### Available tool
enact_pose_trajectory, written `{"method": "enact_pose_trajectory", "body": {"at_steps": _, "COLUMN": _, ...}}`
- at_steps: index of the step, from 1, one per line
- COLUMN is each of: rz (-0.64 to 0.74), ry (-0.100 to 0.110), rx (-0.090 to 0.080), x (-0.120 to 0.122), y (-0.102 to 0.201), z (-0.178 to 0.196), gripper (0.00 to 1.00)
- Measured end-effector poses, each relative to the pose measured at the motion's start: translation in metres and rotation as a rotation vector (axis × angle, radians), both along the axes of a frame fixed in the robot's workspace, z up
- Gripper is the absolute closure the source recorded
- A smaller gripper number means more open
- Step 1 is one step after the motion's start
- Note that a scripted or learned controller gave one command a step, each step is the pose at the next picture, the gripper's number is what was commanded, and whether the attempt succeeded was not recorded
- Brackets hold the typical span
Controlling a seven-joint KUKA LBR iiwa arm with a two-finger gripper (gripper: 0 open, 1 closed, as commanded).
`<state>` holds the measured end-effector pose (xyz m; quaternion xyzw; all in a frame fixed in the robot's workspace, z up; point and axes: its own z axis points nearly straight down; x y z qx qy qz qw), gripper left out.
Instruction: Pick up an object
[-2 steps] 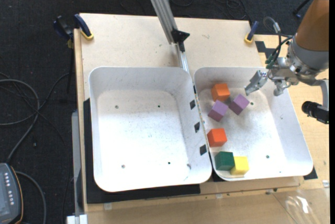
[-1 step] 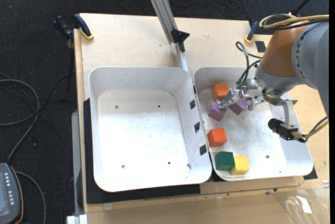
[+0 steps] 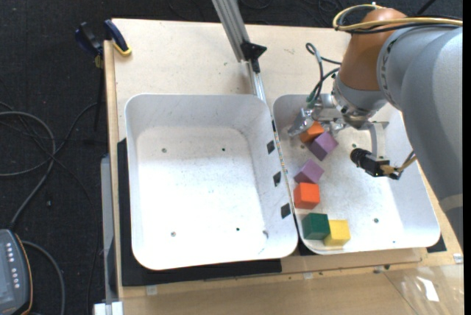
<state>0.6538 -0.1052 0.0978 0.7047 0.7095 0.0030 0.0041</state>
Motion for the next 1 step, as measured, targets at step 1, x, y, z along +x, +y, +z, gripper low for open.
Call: {"method": "enact_pose_trajectory", "body": {"at_steps": 1, "rz": -0.002, "ry": 0.008, "rx": 0.0, "x": -0.003, "y": -0.002, "z": 0.008, "gripper": 1.0}}
